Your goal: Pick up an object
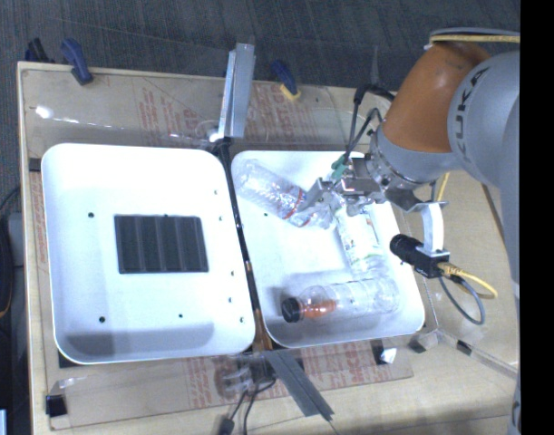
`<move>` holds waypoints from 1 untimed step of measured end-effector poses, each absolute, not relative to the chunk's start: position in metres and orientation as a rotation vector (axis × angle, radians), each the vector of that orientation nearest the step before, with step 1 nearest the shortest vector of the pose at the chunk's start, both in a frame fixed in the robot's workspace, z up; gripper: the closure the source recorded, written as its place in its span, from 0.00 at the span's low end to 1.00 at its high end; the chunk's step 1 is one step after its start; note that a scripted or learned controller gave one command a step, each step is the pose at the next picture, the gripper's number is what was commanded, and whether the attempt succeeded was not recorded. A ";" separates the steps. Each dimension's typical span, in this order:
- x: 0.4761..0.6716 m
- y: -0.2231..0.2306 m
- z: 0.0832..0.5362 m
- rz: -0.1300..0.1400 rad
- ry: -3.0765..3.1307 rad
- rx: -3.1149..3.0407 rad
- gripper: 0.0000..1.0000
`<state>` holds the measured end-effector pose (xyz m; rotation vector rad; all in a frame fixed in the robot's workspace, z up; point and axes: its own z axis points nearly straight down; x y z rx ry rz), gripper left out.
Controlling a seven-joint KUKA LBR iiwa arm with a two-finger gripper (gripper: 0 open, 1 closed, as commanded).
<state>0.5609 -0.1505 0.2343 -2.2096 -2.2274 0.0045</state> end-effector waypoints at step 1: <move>0.628 -0.172 0.187 0.004 -2.329 -2.103 0.00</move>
